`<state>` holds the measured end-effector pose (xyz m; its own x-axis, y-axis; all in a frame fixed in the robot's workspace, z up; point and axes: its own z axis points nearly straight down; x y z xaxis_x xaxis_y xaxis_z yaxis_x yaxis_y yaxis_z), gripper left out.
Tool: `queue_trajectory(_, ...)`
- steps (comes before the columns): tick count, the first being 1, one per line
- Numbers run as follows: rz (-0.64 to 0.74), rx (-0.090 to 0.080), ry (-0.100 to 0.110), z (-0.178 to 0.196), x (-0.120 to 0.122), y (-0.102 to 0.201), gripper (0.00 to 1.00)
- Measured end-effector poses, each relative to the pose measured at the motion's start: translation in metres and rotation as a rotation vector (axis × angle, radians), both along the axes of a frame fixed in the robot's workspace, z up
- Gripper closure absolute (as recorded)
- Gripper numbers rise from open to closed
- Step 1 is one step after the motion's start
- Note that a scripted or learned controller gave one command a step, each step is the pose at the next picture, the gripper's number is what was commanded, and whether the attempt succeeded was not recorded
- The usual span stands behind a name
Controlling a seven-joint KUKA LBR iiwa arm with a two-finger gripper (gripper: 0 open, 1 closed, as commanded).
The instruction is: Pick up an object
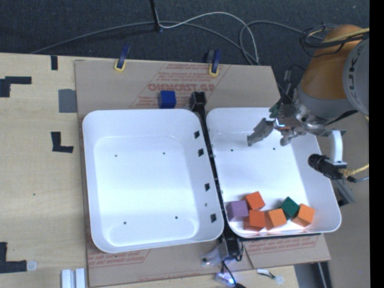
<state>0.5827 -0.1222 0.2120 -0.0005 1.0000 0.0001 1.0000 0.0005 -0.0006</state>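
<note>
**Six blocks in a bin, jaws high above them**

Six small blocks, all packed close in the near end of the right bin (252, 167). One purple block (238, 209) at the left of the bunch, just beside the wall between the bins. One orange block (255, 200) right next to it, a bit farther back. Two more orange blocks (257, 220) (276, 218) side by side at the front, touching. One green block (290, 207) behind them, a little to the right. One last orange block (304, 215) at the far right, near the bin's rounded corner, touching the green one.

Up at the other end of the same bin, the grey and orange arm (327, 77), reaching in from the right. Jaws spread apart, with nothing between them. Hanging over the bare white floor at the far end, well apart from the bunch of blocks.

Left bin (144, 179) just beside the right one, white and shallow, with black clips along the wall between them.

One blue block (167, 98) outside both bins, sitting on the brown cardboard sheet (180, 80) just behind the left bin. Two blue and yellow clamps (122, 59) (213, 62) at the back edge of that sheet. Thin cables (198, 20) looping over the dark floor behind the table (36, 179).
</note>
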Motion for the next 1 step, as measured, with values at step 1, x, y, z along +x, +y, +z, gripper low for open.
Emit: queue_trajectory(1, -0.003, 0.001, 0.005, -0.0553, -0.04, -0.0206, 0.0)
